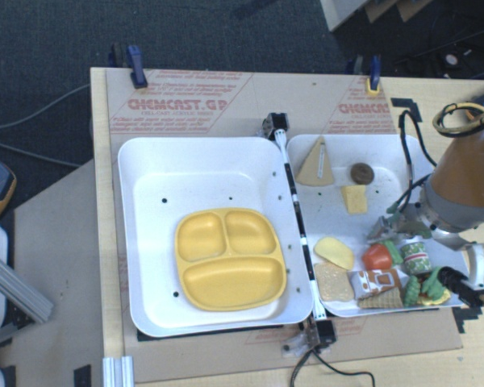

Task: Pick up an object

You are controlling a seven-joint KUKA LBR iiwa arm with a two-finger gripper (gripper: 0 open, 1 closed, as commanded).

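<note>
Camera view: the gripper (394, 230) hangs over crowded toy food (387, 274) in the right bin (387, 147); jaws' state unclear. Clutter could spoil the grasp.

The right bin (387, 147) holds a scatter of toy food. A tan wedge (315, 166) lies at its eleven o'clock, a brown disc (361, 173) just beside it, a yellow square (356, 199) below. Toward six o'clock cluster a yellow oval piece (334, 253), a speckled cracker (332, 281), a red tomato (377, 257) and a green-labelled can (415, 258).
</note>
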